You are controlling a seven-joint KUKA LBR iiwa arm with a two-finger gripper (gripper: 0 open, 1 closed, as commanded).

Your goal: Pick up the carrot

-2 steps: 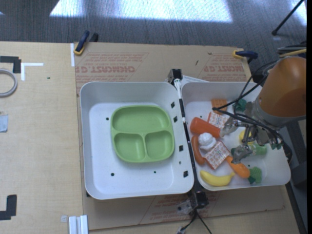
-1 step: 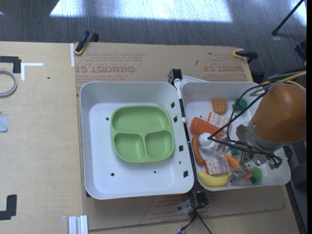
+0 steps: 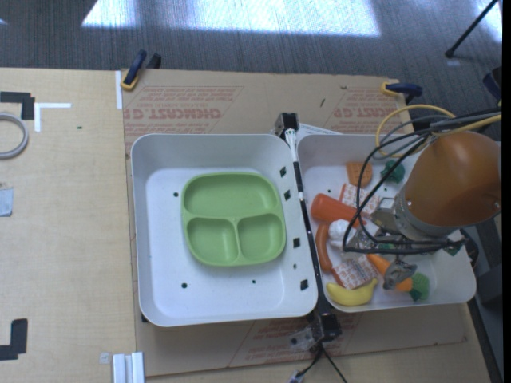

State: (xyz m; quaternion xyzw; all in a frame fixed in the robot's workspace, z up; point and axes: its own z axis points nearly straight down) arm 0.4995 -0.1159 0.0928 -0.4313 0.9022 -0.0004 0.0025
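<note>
One fixed cam sat above the bench (image 3: 64,214), looking down at a slant, far enough back to take in both bins w/ bench around them. Left bin (image 3: 152,238) lay mid-frame, right bin (image 3: 455,282) toward the right edge. Floor (image 3: 239,22) ran along the top. Arm (image 3: 455,182) came in from the right.
</note>
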